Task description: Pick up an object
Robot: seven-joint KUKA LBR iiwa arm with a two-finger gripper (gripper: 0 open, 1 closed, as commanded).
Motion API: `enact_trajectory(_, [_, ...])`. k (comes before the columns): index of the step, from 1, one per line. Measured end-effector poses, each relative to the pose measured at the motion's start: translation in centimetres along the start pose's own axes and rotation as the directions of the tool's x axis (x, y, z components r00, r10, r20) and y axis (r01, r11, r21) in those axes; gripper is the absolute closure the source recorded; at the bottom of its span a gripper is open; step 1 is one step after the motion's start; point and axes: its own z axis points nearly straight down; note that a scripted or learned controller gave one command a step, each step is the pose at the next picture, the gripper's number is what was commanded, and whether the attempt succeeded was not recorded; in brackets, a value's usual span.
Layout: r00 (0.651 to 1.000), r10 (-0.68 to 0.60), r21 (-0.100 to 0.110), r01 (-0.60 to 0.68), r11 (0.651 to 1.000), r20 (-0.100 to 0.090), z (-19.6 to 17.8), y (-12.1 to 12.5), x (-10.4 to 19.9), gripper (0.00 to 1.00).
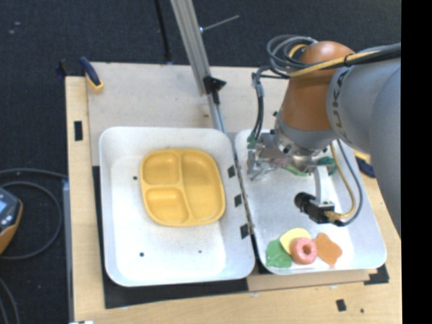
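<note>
Camera view, looking down at a slant: two shallow white bins sit side by side on the bench. The left bin (pixel 121 248) holds a yellow divided plate (pixel 182 185), lying flat near its middle, three compartments up. The right bin (pixel 368 245) holds a small cluster at its near edge: a green piece (pixel 277 255), a yellow piece (pixel 295 237), a pink ring (pixel 304 250) resting against them, and an orange piece (pixel 329 248) just beside the ring. The arm (pixel 317 100) reaches in from the right, and its gripper (pixel 260 164) hangs over the far left part of the right bin, well apart from the cluster. Whether its fingers are spread or closed cannot be told; nothing shows between them.
</note>
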Motion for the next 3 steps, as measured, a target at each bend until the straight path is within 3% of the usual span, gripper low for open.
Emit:
enact_trajectory(2, [1.0, -0.001, -0.002, 0.001, 1.0, 0.0, -2.3, 0.2, 10.2, 1.0])
enact_trajectory(3, [1.0, 0.004, 0.001, -0.004, 1.0, 0.002, -1.8, -0.3, 10.2, 1.0])
